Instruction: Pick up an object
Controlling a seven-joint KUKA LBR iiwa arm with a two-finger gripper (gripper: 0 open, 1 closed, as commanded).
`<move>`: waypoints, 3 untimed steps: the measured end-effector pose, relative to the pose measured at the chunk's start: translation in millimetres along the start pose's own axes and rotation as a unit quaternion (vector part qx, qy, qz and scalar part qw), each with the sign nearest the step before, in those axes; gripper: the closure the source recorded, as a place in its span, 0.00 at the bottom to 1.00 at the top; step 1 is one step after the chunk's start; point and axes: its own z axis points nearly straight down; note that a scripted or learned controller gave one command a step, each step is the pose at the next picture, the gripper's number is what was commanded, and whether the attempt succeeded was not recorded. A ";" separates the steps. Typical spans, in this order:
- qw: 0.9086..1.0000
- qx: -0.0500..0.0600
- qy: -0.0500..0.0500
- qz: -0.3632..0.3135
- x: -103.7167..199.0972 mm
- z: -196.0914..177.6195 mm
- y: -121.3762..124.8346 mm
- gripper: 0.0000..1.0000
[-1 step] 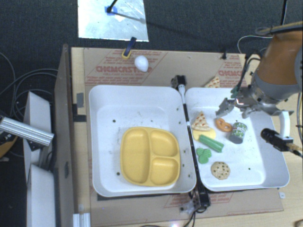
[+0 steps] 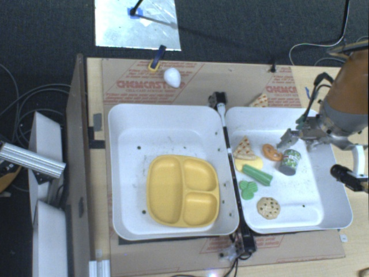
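The right bin [image 2: 331,212] holds several toy foods: a pizza slice [image 2: 244,148], an orange piece [image 2: 271,152], a green cucumber stick [image 2: 257,175], a small green leafy piece [image 2: 248,190] and a cookie [image 2: 268,208]. A small grey-green can [image 2: 290,161] lies just right of the orange piece. My gripper [image 2: 295,143] hangs low over the upper middle of this bin, directly above the can and the orange piece. The arm reaches in from the right edge. Whether the gripper touches the can is unclear.
The left bin [image 2: 130,131] carries a yellow divided plate [image 2: 183,190]. A white egg-shaped object [image 2: 172,77], a yellow-and-blue tool [image 2: 155,59] and a cracker-like piece [image 2: 259,101] lie on the cardboard behind the bins. A foil sheet [image 2: 137,16] lies farther back.
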 end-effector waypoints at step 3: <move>1.000 -0.005 0.000 -0.005 63.0 94.9 76.0 0.00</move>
